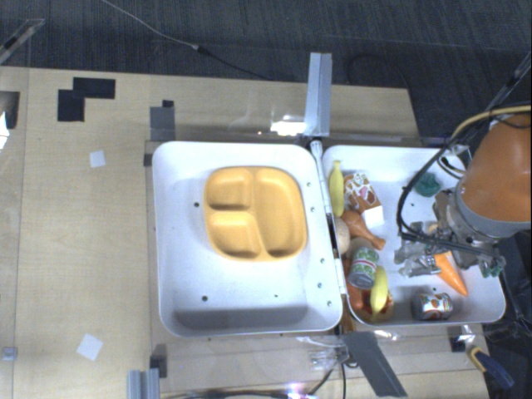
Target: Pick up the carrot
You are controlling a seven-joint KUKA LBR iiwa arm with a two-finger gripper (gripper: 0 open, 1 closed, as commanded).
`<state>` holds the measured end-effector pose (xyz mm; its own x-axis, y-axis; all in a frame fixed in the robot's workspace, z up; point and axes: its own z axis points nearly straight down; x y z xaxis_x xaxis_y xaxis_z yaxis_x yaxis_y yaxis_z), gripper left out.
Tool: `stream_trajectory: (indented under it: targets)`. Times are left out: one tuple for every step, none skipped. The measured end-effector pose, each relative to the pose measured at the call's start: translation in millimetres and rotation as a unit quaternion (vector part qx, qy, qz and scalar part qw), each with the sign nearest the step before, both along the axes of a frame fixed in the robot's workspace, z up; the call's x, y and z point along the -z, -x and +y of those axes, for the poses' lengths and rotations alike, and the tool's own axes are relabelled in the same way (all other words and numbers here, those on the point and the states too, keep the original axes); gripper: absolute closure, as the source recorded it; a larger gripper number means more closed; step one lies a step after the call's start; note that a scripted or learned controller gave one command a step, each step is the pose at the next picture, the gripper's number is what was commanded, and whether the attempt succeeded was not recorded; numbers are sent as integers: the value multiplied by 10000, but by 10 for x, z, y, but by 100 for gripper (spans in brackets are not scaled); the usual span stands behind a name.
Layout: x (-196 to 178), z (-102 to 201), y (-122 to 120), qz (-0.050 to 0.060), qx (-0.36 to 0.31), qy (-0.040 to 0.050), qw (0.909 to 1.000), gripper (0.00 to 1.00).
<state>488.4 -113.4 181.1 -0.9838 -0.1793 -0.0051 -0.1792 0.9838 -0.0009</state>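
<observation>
The carrot (451,275) lay in the right bin (490,312), pointing toward its lower right corner, just above a can (431,306). The gripper (432,258) sat over the carrot's upper end; whether it gripped could not be told. A yellow tray (252,212) sat in the left bin (179,248).

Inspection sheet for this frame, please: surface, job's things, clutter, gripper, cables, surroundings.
Surface: wooden bench bearing left bin and right bin, side by side.
Job's things: carrot in right bin, partly under the gripper; whether it is gripped, cannot tell.
Clutter: yellow tray in left bin; in right bin, banana, packet, can, another can, teal item.
Gripper: gripper low over the carrot's left end.
Cables: black cable looping by the wrist; thin wire across the floor.
Surroundings: dark carpet; black marks on the bench.
</observation>
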Motion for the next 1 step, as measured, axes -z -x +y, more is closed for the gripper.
stream_trajectory:
  targets:
    - [-915, 543, -266, -62, 33, -2, 10000, 100]
